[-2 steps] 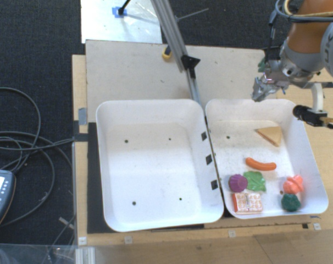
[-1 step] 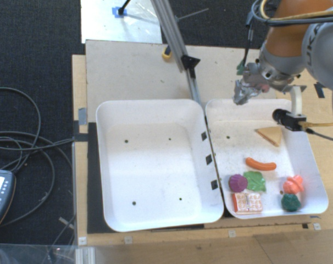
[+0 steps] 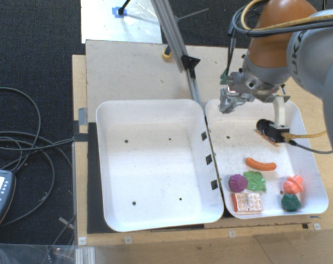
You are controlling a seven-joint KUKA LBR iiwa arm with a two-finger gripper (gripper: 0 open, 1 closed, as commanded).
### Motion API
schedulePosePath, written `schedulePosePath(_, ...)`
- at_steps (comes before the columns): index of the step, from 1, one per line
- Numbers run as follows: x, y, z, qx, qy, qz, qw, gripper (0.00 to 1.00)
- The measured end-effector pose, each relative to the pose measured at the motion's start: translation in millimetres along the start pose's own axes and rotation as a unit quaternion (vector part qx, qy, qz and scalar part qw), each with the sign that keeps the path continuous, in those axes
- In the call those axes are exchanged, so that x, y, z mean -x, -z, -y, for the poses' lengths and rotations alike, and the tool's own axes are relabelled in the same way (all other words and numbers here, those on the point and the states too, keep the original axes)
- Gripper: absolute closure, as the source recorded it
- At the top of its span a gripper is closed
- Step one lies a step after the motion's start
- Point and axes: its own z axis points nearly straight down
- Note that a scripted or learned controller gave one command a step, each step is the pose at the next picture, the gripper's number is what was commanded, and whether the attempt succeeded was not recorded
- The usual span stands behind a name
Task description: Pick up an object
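Observation:
My gripper (image 3: pixel 227 104) hangs over the far left corner of the right bin (image 3: pixel 315 166), with nothing visible in it. Toys lie toward the bin's near end, well away from the gripper. An orange sausage (image 3: pixel 260 164) lies mid-bin. Closer to the front sit a purple lump (image 3: pixel 237 182) and a green leafy piece (image 3: pixel 256 180), touching each other. A red and white box (image 3: pixel 247 203) lies by the front rim. At the right are an orange-pink toy (image 3: pixel 292 185) and a dark green ball (image 3: pixel 290 202).
The left bin (image 3: pixel 109 147) stands beside the right one, the two sharing a raised divider (image 3: pixel 209 158). A grey metal rod (image 3: pixel 172 32) slants down from the top to the bins' far edge. Cables and a tablet lie on the floor at the left.

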Motion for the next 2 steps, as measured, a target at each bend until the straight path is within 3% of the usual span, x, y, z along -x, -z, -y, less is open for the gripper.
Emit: schedulePosePath(2,-109.2,-1.5,25.2,0.000,0.000,0.000,1.0000,1.00)
